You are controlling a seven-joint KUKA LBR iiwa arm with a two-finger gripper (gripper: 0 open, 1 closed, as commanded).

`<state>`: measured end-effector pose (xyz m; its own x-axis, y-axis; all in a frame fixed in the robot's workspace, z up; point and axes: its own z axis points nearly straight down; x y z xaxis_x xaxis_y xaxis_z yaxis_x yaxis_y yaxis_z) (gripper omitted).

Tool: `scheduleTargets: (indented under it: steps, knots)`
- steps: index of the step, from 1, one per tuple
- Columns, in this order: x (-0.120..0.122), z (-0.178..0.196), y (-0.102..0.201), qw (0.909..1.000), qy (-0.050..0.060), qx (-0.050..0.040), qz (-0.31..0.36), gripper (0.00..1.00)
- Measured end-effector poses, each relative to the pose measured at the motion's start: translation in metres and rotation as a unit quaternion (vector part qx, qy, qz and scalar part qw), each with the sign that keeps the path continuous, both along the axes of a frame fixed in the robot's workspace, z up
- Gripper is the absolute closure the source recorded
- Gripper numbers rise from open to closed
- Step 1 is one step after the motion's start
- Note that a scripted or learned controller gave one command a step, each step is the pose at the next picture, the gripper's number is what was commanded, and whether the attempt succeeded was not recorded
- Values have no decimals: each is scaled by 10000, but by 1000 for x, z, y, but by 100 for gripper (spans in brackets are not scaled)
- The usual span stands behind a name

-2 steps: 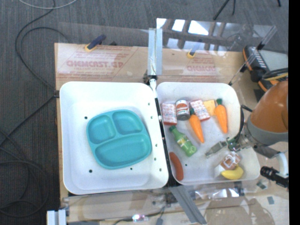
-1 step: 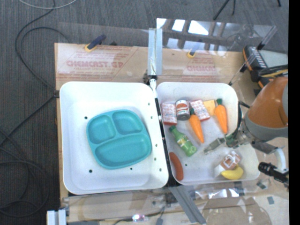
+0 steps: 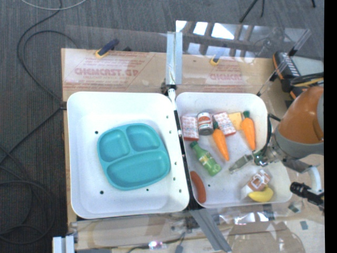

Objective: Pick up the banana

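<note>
The yellow banana (image 3: 261,195) lies in the near right corner of the right bin (image 3: 221,100), touching a small brown and white box (image 3: 259,181). My gripper (image 3: 251,159) hangs low over the bin's right side, a little above and behind the banana, at the end of the grey arm with the orange band (image 3: 303,117). It is apart from the banana, and I see nothing held in it.
The right bin also holds two carrots (image 3: 221,144) (image 3: 248,132), a green bottle (image 3: 206,160), a red sausage (image 3: 198,186), a can (image 3: 205,123), two red and white cartons (image 3: 189,128) and a yellow wedge (image 3: 235,119). A teal divided plate (image 3: 134,154) sits in the left bin (image 3: 84,141).
</note>
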<state>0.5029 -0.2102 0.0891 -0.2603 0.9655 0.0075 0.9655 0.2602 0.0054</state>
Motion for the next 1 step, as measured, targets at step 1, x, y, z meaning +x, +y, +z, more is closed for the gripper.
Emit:
scheduleTargets:
  steps: [1]
  knots:
    - [0, 0, 0, 10000, -3, -1, 0, 0]
